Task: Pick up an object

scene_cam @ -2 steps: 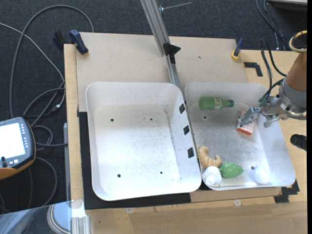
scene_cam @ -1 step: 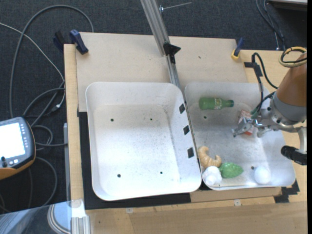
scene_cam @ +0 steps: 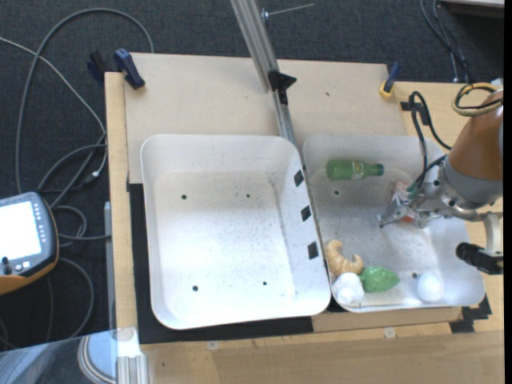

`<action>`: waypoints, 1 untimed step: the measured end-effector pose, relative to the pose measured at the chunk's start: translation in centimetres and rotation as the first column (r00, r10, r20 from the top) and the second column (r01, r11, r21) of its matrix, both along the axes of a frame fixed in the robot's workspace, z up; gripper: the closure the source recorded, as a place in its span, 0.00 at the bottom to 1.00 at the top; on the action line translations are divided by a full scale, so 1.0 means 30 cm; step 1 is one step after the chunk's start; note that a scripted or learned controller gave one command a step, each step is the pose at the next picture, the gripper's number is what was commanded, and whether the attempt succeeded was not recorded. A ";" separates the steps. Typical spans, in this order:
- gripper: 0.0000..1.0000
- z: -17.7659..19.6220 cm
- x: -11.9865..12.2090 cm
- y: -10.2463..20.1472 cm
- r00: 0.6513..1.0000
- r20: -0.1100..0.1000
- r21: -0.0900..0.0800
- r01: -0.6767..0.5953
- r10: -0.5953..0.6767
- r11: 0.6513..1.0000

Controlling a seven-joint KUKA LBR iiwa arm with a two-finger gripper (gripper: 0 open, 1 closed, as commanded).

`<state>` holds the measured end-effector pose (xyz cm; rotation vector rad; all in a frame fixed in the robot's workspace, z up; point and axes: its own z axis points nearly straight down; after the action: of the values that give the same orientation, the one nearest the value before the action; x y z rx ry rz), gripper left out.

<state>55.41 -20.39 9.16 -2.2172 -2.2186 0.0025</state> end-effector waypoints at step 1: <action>1.00 0.041 0.005 0.000 1.000 0.005 0.000 -0.001 0.001 1.000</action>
<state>55.55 -20.40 10.40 -2.2188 -2.2219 -0.0021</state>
